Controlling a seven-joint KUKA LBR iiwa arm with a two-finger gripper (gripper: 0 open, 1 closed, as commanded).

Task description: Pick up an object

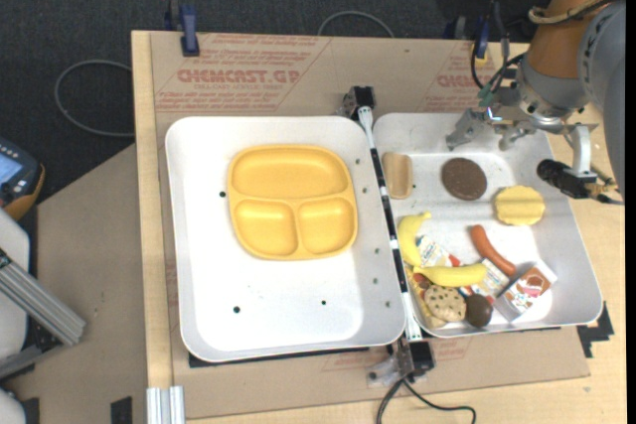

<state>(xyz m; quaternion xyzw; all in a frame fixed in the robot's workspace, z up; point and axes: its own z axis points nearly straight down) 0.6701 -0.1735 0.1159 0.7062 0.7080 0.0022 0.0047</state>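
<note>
camera view:
arm: comes in from 2 o'clock, orange band up top, grey wrist tilted down over the far edge of the right bin.
gripper: at the bin's 12 o'clock rim, above the food, touching none of it. Open or shut: cannot tell from this angle.
brown round patty: closest item, just at 6 o'clock from the gripper.
yellow round piece: at 4 o'clock from the patty.
tan bread slice: at 9 o'clock from the patty, by the bin's left wall.
sausage, banana, cookie: clustered in the near half.
left bin: yellow divided tray sits in its far half.
</note>
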